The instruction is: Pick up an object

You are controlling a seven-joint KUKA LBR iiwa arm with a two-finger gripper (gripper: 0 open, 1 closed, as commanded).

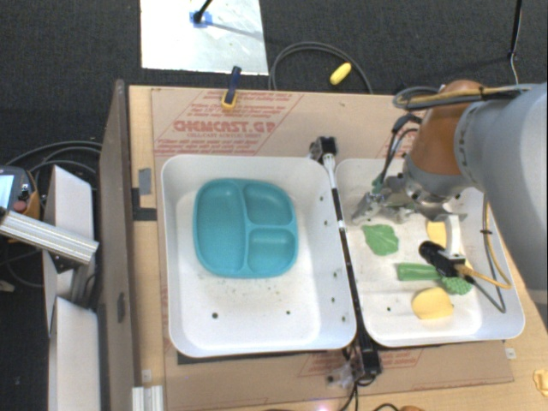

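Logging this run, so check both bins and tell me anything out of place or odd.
Nothing stands out. The teal plate lies flat in the left bin, a little turned against its walls. In the right bin, the green leaf, green stalk and yellow lump lie loose. Nothing looks spilled.

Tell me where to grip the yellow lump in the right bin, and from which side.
Likely from straight above, closing across the short width of the yellow lump. It lies low and rounded on the right bin floor, wider than deep, with bare floor on its near and left sides; the green piece lies close behind.
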